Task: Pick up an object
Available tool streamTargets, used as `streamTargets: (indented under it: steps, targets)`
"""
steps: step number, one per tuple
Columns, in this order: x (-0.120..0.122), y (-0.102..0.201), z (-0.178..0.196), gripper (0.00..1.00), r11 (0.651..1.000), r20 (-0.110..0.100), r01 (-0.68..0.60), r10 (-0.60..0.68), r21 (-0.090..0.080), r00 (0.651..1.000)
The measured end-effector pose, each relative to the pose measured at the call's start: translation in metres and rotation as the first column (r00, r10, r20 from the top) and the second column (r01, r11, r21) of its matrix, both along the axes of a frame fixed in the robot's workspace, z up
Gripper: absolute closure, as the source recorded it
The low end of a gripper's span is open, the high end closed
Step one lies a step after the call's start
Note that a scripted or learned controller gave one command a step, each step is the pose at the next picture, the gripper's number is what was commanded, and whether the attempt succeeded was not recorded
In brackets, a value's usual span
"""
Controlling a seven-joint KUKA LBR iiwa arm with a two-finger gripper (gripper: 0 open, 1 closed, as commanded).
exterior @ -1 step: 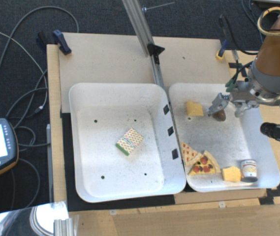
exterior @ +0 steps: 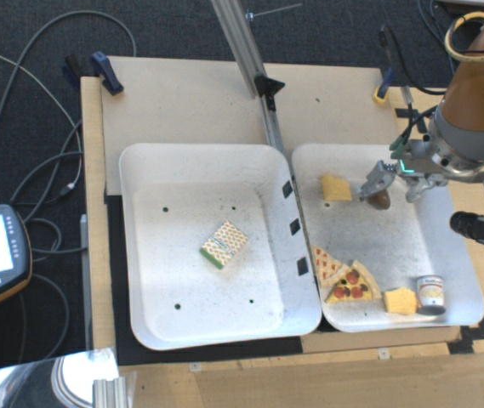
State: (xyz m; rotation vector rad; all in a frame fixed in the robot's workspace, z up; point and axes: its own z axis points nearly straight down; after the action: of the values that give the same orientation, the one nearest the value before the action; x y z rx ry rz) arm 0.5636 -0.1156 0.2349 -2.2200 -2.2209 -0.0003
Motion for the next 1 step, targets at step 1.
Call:
streamTargets:
  steps: [1]
  targets:
    - [-0.0050,-0.0061,-0.0601,0.00,1.000,-0.007,0.001,-0.001,0.001,1.000]
